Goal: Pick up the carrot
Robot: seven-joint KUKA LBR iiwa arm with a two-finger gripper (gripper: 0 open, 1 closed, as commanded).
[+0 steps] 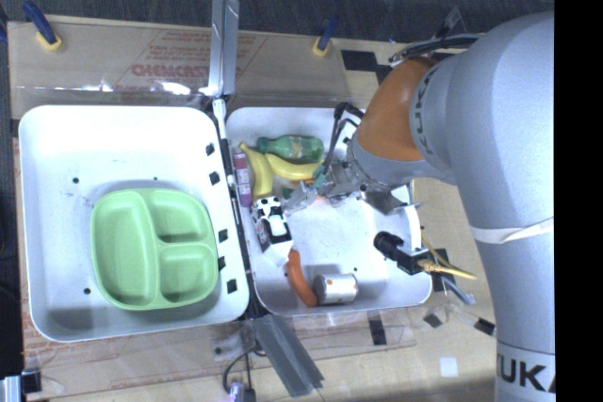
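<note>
Grey metal makes up the gripper, which hangs low in the right bin near the banana, and I cannot tell if it is clenched or let go. The carrot lies well apart from it at the near edge of that bin, just beside the can, so I think the arm is in the reaching step and must next move over the carrot and come down on it. I count one carrot, one can, one banana, one green bottle, one green tray and two white bins.
</note>
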